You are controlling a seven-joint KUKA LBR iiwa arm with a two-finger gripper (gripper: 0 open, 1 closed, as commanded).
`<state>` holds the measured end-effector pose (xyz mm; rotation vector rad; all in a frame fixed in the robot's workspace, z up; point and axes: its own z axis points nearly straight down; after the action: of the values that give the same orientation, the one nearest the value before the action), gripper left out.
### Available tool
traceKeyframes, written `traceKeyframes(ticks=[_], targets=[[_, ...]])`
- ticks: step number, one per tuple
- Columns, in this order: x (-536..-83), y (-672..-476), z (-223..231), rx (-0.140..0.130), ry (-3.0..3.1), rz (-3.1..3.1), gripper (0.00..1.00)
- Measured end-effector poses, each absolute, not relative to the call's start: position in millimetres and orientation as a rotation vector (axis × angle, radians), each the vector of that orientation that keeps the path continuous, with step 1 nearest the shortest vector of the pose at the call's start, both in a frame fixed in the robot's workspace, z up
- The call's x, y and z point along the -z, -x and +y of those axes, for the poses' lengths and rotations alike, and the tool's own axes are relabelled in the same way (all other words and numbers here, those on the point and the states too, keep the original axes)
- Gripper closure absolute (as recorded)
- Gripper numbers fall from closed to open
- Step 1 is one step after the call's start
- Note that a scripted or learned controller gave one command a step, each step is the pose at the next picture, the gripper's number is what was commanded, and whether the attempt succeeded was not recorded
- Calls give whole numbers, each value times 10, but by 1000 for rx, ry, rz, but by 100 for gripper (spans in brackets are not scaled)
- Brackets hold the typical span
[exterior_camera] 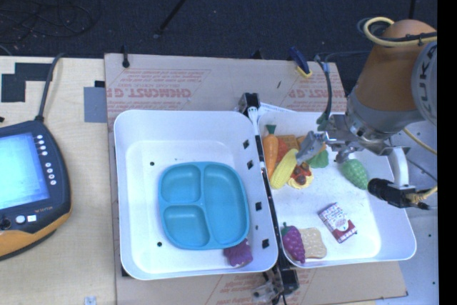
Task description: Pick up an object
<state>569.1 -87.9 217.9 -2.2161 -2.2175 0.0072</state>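
The arm comes in from the right and its tool is down in the right bin, sitting over the pile of toy food at the bin's upper left. Honestly can't tell how the tool is set, it's too small and dark against the clutter.

Right under and just left of the tool there's a corn cob, with a carrot beside that, up against the divider between the bins. Something red and yellow sits just below the tool. A green bumpy piece lies to the tool's right, close by.

Further toward the near edge, well apart from the tool: a small red and white box, a slice of toast, and a purple bunch of grapes touching the toast.

Across the divider, the left bin has a blue sectioned plate, and a purple thing at its near corner. Way off left on the surface is a handheld screen pendant.
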Motion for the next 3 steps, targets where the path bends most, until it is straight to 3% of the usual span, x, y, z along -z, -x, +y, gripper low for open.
traceKeyframes(ticks=[1, 2, 3], targets=[[-1232, -5910, -1019, -2, 2221, -2219, 0], [-875, -5849, -1000, -4, 2228, -2222, 0], [-881, -6449, -960, -21, 2231, -2225, 0]])
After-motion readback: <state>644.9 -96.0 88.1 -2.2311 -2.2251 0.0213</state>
